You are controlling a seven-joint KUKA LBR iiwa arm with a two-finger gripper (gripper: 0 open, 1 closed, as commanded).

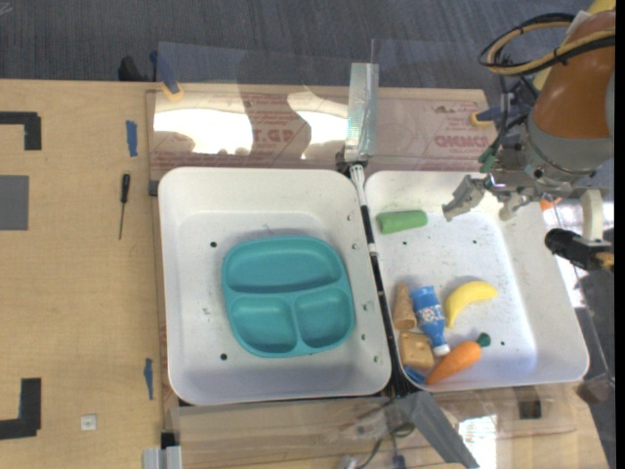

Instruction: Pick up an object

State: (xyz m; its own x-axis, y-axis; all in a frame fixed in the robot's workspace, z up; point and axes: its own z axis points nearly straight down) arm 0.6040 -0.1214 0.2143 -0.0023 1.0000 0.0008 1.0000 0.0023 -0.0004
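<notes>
Claw (485,197) fingers hang spread apart over the far end of the right bin (562,355), near its back wall, with nothing between them; 1 finger points toward the bin's left side and the other angles down toward its right. No object touches them. The grey arm with its orange band (576,91) reaches in from the right, yellow cabling looped above it.

Nearest to the claw lies a small green block (401,221), flat on the bin floor just beside the divider between the 2 bins, clearly apart from the fingers. Further toward the near end, a yellow banana (468,299) curves on the floor, and just beside it a blue bottle (430,319) with a white cap lies on its side. An orange carrot (456,361) with a green tip rests at the near edge, touching a tan, bread-like piece (414,348) that leans against the divider.

The left bin (186,198) holds a teal plate (286,294) with 3 compartments, sitting flat near its middle. Both bins rest on the wooden surface (68,262).
</notes>
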